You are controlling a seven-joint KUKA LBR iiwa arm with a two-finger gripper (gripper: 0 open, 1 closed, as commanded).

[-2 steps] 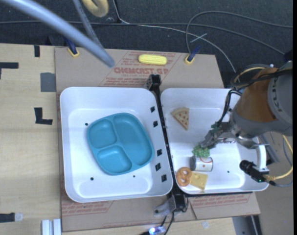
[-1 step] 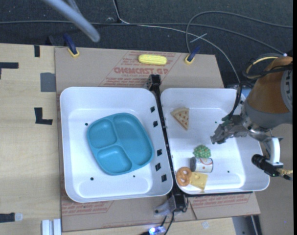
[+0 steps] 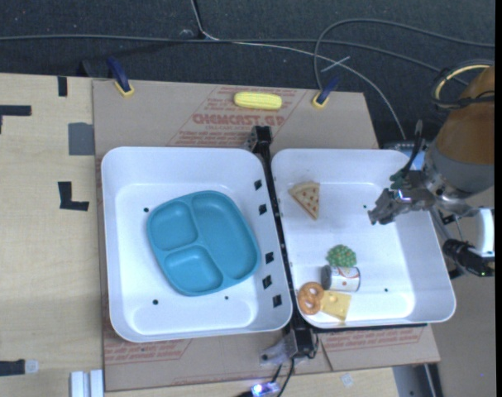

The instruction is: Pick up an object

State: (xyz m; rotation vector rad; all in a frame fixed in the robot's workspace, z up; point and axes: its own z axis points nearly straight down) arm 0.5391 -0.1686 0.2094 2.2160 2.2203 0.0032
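Two white bins (image 3: pixel 110 222) side by side on printed cardboard (image 3: pixel 193 122), over a pale wooden bench (image 3: pixel 35 263). Behind the bins, on the cardboard, a yellow corn cob (image 3: pixel 257 100). At the cardboard's far edge, two blue-and-yellow clamps (image 3: pixel 120 79), well apart. Black tape marks (image 3: pixel 69 195) on the wood at left. Thin cables (image 3: pixel 193 15) across dark carpet (image 3: pixel 317 7) beyond.

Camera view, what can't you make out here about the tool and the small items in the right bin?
- Tool: too small and dark to tell its finger state.
- Can: label too small to read, partly covered by the broccoli.
- Pretzel: overlapped by the cheese wedge.
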